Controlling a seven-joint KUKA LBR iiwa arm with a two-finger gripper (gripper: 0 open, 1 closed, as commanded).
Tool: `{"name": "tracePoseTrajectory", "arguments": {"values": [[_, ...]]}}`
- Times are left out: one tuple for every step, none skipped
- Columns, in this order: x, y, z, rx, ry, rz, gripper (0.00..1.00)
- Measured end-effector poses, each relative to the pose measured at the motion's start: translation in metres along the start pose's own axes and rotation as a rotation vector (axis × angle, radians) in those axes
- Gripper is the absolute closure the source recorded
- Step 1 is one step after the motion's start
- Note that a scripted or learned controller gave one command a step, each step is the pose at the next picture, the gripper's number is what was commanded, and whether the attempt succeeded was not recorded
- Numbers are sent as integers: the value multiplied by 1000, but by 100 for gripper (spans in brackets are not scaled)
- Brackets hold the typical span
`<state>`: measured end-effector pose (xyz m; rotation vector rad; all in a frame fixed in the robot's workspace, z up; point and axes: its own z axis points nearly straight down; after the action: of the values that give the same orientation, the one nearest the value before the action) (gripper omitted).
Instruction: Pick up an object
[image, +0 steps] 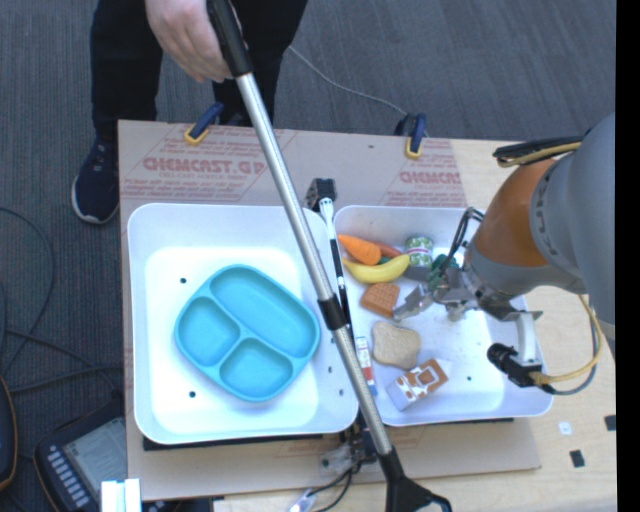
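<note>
The right bin (520, 400) holds several toy foods: a carrot (358, 246), a banana (378, 269), a small green and white item (419, 245), an orange cracker (380, 298), a bread slice (396, 345) and a small brown and white box (418, 383). My gripper (428, 298) hangs over the middle of this bin, just right of the cracker and above the bread slice. It is open and I see nothing between its fingers.
The left bin (150, 300) holds a blue divided plate (247, 332). A person at the top holds a long grey pole (300, 220) that slants across the gap between the bins down to the bench's front edge. A cable (570, 375) loops by the right bin's right wall.
</note>
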<state>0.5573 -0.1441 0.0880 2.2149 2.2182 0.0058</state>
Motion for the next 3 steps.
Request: {"name": "tracePoseTrajectory", "arguments": {"values": [[-1, 1, -11, -2, -2, 0, 100], [-1, 1, -11, -2, -2, 0, 0], [45, -71, -1, -4, -5, 4, 0]]}}
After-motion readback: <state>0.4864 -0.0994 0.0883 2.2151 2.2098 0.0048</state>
